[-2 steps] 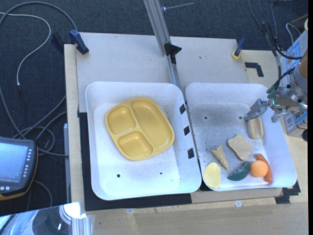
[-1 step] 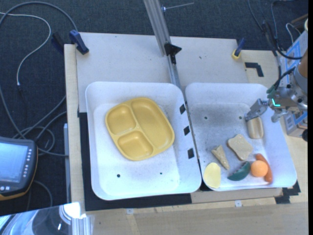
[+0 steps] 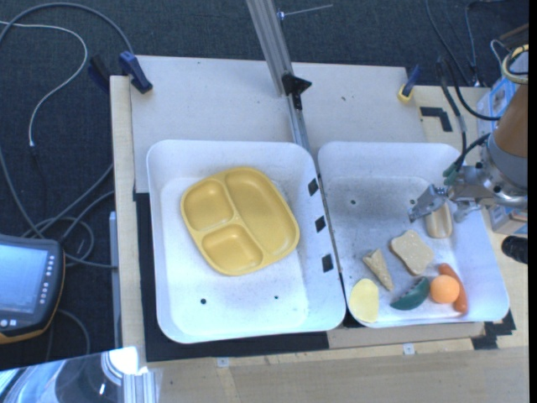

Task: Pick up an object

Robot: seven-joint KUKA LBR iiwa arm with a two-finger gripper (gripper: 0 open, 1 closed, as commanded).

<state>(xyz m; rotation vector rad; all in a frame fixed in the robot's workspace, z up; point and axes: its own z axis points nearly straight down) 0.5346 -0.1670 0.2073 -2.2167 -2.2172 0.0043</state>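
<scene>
Grey arm reaches from the right, its pincer (image 3: 436, 208) low in the right bin (image 3: 369, 162) over a tan cylinder (image 3: 438, 222), grip state unclear, while toast (image 3: 411, 252) lies just below it toward the front.

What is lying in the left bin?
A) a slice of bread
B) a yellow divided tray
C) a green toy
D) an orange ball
B: the yellow divided tray lies in the left bin; the bread slice sits in the right bin.
</scene>
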